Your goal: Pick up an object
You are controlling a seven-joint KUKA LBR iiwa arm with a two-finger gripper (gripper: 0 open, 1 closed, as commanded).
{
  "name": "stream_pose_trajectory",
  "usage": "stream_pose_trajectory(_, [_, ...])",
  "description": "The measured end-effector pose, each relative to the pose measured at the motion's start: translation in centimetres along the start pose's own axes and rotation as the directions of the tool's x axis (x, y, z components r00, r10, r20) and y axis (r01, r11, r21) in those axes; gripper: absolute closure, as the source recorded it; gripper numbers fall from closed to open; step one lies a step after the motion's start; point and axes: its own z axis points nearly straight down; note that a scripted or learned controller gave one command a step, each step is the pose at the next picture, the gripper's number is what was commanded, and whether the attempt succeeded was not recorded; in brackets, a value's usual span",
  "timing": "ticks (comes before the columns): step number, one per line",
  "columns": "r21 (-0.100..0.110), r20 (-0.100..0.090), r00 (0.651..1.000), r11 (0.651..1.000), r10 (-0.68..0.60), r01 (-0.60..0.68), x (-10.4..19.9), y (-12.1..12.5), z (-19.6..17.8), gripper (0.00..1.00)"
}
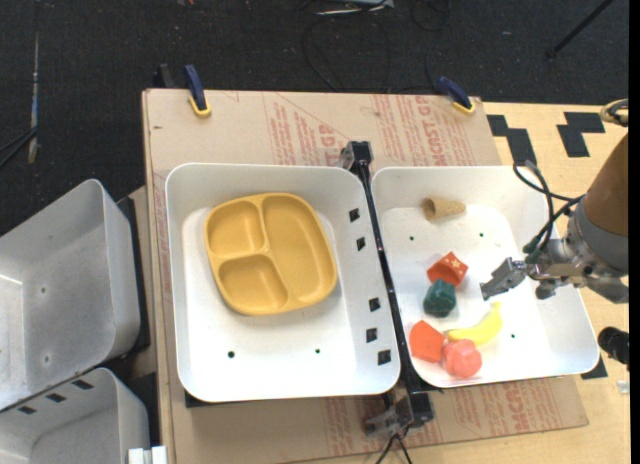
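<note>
The right bin (560,347) holds several small objects. A tan piece (443,208) lies near its far side. A red block (448,269) and a dark green lump (439,298) sit mid-bin. A yellow banana (478,328), an orange block (427,340) and a pink ball (462,358) cluster by the near edge. My gripper (522,286) hangs over the right half of this bin, to the right of the red block and above the banana. It is open and nothing is between its fingers.
The left bin (190,352) carries a yellow divided plate (270,252). A black divider (378,282) separates the two bins. Blue and yellow clamps (197,92) (456,95) grip the bench's far edge. A white tub (60,272) stands off the bench at left.
</note>
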Motion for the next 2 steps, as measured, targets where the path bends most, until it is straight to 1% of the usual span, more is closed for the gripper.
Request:
stream_pose_trajectory(1, [0.003,-0.001,1.0,1.0,0.001,-0.001,0.1,0.7,4.7,0.0])
stream_pose_trajectory(2, [0.003,-0.002,1.0,1.0,0.002,-0.002,1.2,0.6,10.0,0.0])
